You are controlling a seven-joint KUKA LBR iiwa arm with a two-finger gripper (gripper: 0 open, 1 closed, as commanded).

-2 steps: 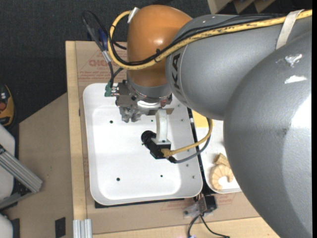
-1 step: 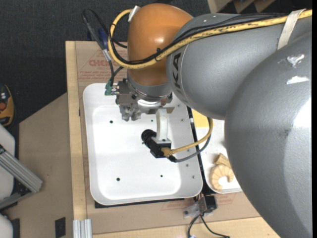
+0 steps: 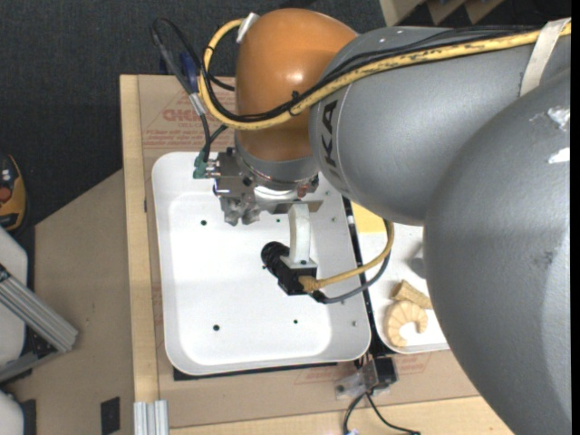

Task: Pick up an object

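faint red print on the cardboard is illegible.

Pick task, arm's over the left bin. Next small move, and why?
Probably shift the gripper toward the right bin: it hangs over bare floor of the left bin, while a tan croissant-shaped object lies in the right one.

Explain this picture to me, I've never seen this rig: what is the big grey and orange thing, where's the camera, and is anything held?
The grey and orange bulk is a robot arm, reaching in from the right. One fixed camera looks down on the bench at a slant. Its gripper hangs over the left white bin, toward the far side. The right bin, largely covered by the arm, holds a pale tan curled object. Whether the gripper holds anything cannot be told from here.
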